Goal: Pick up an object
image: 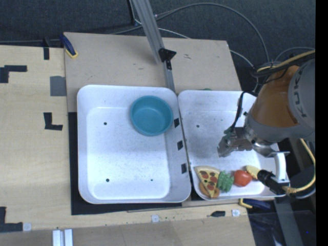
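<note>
One blue bowl (151, 115), one pizza slice (207, 180), one tomato (242, 178) (end effector (229, 146) grip unclear).

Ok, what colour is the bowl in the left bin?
Blue, a teal shade: the bowl sits near the left bin's upper right corner, seen clearly in the camera view.

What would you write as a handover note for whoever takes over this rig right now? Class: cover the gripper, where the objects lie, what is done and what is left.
Gripper: low over the right bin; nothing visibly held.
Objects: pizza slice, green toy, tomato and a yellow piece cluster along the right bin's front edge. Blue bowl sits at the back of the left bin.
Done: no pick visible yet.
Left: move to an object, likely the front cluster nearby, grasp and lift.
</note>
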{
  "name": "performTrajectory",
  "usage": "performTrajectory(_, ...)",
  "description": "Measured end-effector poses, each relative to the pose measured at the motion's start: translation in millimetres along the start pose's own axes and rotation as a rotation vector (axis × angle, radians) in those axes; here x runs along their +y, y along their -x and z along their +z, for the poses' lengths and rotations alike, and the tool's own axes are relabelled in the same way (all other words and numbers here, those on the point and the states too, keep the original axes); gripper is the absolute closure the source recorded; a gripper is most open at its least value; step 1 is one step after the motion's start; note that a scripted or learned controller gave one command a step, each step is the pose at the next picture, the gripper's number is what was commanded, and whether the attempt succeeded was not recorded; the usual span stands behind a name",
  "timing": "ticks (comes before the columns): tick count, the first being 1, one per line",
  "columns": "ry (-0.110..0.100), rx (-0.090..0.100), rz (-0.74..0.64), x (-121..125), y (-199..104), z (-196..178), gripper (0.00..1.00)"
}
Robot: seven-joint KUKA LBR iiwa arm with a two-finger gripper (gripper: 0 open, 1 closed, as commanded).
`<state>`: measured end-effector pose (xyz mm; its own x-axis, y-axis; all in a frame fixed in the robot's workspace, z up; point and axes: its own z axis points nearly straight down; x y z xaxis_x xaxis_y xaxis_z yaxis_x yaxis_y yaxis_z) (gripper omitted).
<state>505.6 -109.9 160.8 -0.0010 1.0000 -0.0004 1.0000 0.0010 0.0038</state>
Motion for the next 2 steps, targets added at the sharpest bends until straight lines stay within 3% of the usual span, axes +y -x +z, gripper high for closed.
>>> performTrajectory(2, -0.002, 0.0, 0.001, -7.4, 1.8, -75.0, 1.0)
